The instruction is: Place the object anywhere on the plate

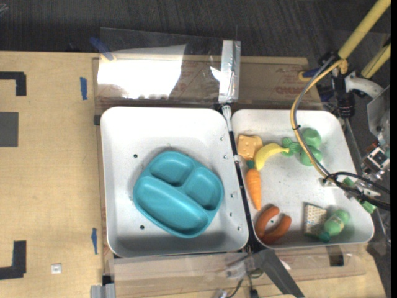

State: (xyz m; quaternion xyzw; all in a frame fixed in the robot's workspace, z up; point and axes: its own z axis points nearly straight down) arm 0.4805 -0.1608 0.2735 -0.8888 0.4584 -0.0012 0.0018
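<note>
A teal plate (178, 193) with three compartments lies in the left bin (118, 166), nothing on it. The right bin (291, 179) holds toy foods: a tan cracker (248, 145), a yellow banana (268, 154), an orange carrot (254, 188), a green leafy vegetable (307, 143), a red-orange hot dog (273, 223), and a green piece beside a speckled wedge (327, 223). My gripper (366, 188) sits at the right edge of the view, over the right bin's right rim, just above the green piece and apart from all the foods.
A yellow cable (298, 107) loops over the right bin's far right part. A clear plastic sheet and tape strip (228, 70) lie behind the bins. The wooden bench (49, 166) stretches to the left.
</note>
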